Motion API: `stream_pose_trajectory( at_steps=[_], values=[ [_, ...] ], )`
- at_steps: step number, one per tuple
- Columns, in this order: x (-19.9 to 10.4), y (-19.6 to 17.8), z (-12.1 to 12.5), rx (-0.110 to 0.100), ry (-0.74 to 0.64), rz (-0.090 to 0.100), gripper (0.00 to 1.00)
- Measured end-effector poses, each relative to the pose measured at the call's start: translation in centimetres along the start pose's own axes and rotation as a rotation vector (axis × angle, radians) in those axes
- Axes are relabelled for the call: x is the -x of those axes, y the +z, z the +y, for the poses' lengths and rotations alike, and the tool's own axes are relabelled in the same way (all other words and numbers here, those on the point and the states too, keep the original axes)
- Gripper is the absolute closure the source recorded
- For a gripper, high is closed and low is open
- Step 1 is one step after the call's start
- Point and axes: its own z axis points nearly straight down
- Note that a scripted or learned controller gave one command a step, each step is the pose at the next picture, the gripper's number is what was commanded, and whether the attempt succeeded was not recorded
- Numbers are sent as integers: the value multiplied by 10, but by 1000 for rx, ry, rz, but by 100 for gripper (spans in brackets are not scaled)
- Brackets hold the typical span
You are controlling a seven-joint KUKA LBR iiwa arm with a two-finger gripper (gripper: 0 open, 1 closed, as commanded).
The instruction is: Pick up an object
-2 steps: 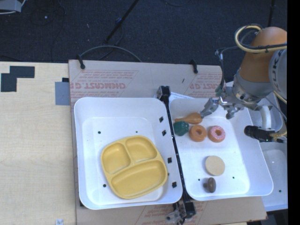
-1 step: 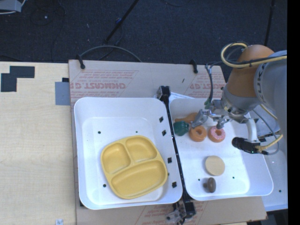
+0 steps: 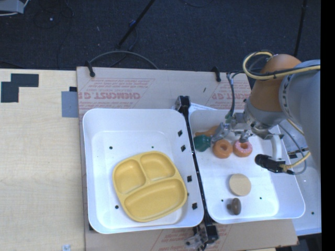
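My gripper (image 3: 234, 135) hangs over the back of the right bin (image 3: 290, 205), open, with its fingers spread and nothing between them. Just below its fingertips lie an orange ring (image 3: 222, 149) and a pink ring (image 3: 242, 149), side by side. A teal object (image 3: 201, 142) rests to the left against the bin's divider, with a small orange piece (image 3: 211, 131) behind it. Nearer the front sit a tan disc (image 3: 239, 184) and a small brown lump (image 3: 234, 206).
The left bin (image 3: 99, 135) holds a yellow divided plate (image 3: 151, 185). The grey arm (image 3: 301, 95) with its orange band enters from the right above the right bin. A black cable connector (image 3: 269, 163) hangs at the right bin's right side.
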Motion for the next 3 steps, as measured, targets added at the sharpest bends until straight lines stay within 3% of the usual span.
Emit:
stream_pose_trajectory(
  at_steps=[1, 3],
  values=[
    [1, -5, -2, -8, 3, 0, 100],
    [6, -94, -3, -11, 1, 2, 100]
  ],
)
